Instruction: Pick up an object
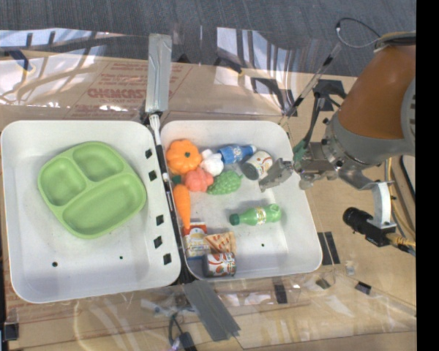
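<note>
Gripper (276, 175): you cannot tell its state; hovers over right bin (301, 229) | beside small can (256, 164); green bottle (256, 215) below.

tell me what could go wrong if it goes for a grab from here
The gripper sits above the right bin's crowded upper half. The can, blue bottle and green grapes lie close together, so descending fingers may land on two at once or knock one aside. The green bottle lies on its side and could roll away if nudged.
</note>
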